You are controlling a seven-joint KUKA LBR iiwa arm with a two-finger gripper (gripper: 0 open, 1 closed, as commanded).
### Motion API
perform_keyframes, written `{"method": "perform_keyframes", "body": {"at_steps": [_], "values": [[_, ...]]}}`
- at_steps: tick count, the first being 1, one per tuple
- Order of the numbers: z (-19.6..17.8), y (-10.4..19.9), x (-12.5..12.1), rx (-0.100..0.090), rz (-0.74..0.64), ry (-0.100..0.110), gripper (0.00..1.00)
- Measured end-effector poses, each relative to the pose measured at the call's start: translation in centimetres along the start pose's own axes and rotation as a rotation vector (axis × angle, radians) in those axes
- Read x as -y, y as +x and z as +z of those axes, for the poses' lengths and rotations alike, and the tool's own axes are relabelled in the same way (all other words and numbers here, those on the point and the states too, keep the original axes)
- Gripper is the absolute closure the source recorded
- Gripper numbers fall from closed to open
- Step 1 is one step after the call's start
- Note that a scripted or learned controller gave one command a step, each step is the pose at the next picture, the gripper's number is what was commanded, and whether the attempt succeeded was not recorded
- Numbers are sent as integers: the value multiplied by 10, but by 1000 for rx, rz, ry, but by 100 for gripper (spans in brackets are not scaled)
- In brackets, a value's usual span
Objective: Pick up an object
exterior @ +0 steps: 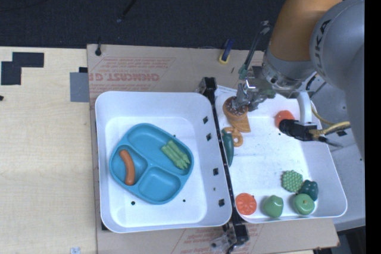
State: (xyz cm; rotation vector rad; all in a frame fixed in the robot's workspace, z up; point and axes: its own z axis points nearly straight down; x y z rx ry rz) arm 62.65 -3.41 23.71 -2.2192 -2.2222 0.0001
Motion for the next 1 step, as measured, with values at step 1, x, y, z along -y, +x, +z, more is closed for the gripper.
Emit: {"method": "perform_keyframes", "body": {"at_steps": [1], "values": [[1,-2,-2,1,-1,1,100]]}}
